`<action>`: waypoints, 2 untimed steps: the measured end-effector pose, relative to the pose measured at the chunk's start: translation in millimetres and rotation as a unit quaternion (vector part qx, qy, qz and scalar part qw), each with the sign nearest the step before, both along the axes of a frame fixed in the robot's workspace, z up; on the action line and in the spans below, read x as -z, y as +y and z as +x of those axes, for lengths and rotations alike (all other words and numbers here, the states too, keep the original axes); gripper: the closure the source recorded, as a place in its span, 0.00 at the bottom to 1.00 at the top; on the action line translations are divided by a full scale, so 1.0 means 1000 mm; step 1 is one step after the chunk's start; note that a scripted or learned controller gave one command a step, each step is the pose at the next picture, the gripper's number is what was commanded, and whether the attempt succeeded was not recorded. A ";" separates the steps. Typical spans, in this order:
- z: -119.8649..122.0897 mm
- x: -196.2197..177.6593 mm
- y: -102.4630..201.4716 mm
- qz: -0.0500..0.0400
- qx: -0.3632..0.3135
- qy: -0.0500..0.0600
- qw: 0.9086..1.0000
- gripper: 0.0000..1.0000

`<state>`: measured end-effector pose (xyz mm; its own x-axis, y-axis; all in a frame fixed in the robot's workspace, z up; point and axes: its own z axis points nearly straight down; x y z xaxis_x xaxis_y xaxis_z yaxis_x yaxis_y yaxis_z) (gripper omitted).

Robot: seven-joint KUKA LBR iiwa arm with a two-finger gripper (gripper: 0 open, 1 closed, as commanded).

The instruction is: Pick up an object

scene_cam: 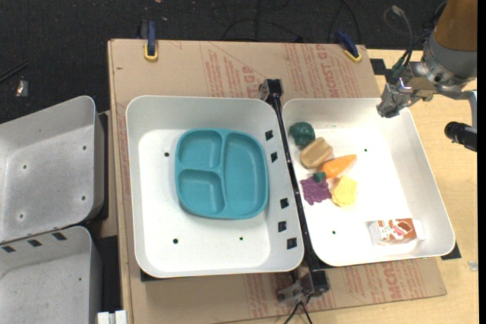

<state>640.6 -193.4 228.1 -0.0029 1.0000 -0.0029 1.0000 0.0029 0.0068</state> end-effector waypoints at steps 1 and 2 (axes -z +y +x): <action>0.001 -0.018 0.000 0.001 0.000 0.001 1.000 1.00; -0.017 -0.006 0.051 0.002 -0.002 0.004 1.000 1.00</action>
<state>623.4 -142.2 234.1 -0.0063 1.0000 0.0015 1.0000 0.0063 -0.0021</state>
